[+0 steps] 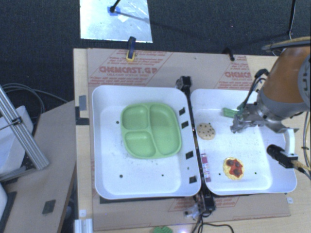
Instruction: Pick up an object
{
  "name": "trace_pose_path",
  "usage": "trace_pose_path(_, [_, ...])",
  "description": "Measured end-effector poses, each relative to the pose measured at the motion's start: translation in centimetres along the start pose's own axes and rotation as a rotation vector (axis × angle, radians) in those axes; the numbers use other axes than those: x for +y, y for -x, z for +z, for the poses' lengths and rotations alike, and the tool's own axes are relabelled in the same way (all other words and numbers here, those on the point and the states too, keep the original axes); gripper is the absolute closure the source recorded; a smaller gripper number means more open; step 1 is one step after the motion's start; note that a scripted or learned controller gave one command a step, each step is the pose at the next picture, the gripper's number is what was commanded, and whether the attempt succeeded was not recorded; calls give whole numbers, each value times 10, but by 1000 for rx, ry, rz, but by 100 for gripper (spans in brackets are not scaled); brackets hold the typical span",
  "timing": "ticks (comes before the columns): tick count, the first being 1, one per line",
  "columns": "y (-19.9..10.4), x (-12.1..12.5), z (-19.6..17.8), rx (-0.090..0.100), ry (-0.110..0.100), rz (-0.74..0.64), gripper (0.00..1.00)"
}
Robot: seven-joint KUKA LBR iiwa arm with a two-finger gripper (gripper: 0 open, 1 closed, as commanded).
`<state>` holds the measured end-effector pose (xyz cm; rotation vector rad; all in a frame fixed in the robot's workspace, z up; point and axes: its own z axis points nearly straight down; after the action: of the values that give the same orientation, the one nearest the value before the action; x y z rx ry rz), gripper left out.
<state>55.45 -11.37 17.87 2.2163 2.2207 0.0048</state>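
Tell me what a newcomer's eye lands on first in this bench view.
First the green divided plate, lying flat in the middle of the left bin. Next the grey and orange arm reaching in from the right, its hand low over the right bin beside a small green piece. Nearer the camera in that bin lie a cookie and a little pizza toy, apart from each other.

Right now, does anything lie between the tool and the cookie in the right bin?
Nothing visible does. The tool hangs over the right bin by a green piece; the cookie lies to its left across bare bin floor. The small pizza sits nearer the front, off that line.
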Motion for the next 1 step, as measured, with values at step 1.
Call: trace_pose_path(1, [-89, 39, -6, 4, 0, -12, 100])
